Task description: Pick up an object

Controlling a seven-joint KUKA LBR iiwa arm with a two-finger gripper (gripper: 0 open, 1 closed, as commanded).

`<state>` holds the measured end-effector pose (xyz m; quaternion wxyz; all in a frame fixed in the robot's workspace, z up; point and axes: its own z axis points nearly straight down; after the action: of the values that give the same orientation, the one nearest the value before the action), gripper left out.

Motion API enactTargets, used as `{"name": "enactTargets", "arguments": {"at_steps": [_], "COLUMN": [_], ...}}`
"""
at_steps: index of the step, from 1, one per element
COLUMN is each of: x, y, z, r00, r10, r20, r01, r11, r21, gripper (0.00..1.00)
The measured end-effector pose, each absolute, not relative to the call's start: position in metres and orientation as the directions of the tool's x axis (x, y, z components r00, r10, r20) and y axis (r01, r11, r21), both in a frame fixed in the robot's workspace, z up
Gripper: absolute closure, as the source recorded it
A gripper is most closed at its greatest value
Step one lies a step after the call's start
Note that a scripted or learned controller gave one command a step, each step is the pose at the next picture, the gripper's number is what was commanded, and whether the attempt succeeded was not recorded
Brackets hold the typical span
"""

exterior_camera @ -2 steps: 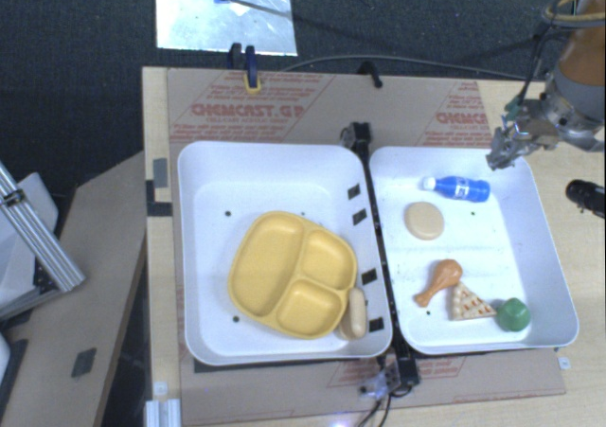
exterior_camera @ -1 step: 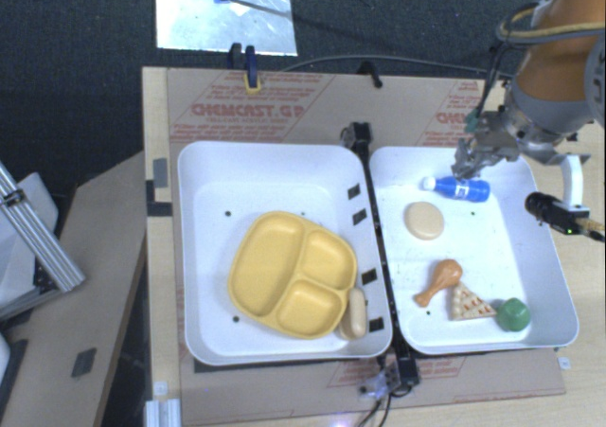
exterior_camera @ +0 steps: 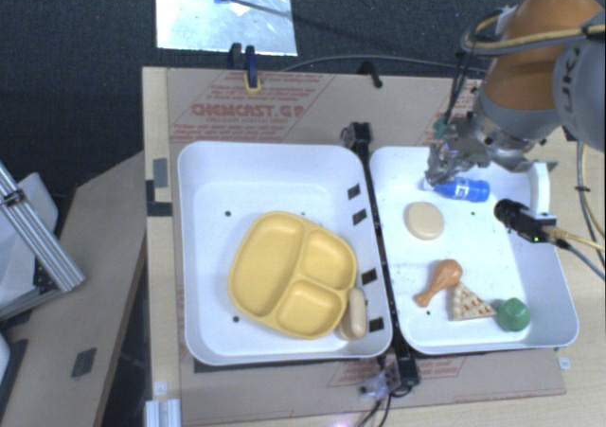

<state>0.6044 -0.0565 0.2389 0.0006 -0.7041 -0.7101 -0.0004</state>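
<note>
Landmark: the black divider strip [exterior_camera: 371, 226] between the two shallow white bins; every place below is taken from it.

Nearest, left of the strip: a pale tan bread-roll-shaped toy [exterior_camera: 354, 312] lies at the near corner of the left white bin [exterior_camera: 204, 255], touching the edge of a yellow plastic tray with three compartments [exterior_camera: 292, 274].

Nearest, right of the strip: a small green rounded block [exterior_camera: 513, 313], a tan waffle-textured wedge [exterior_camera: 468, 303] and an orange-brown toy drumstick [exterior_camera: 438, 280] sit close together in the right white bin [exterior_camera: 559, 297], the wedge just beside the drumstick.

Middle, right of the strip: a cream-coloured flat round disc [exterior_camera: 424, 220] rests alone on the bin floor.

Far, right of the strip: a blue cylinder with a white end [exterior_camera: 461, 190] lies on its side near the far wall.

Gripper: the two-finger metal gripper [exterior_camera: 443, 168] hangs low just beside the blue cylinder's strip-side end; whether it is spread or pressed together cannot be told, and nothing is visibly pinched.

Step in hand: by appearances, the descent onto the blue cylinder, the likely pick.

Next move: it calls for straddling the cylinder across its narrow width, closing, then lifting straight up; a round body may roll away.
</note>
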Motion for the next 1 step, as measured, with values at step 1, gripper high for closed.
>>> {"name": "enactTargets", "arguments": {"at_steps": [1], "x": [0.6027], "y": [-0.0017], "z": [0.2278], "r00": [-0.01], "r10": [1.0], "r20": [0.002], "r01": [1.0], "r11": [0.01], "r21": [0.0], "gripper": [1.0]}}
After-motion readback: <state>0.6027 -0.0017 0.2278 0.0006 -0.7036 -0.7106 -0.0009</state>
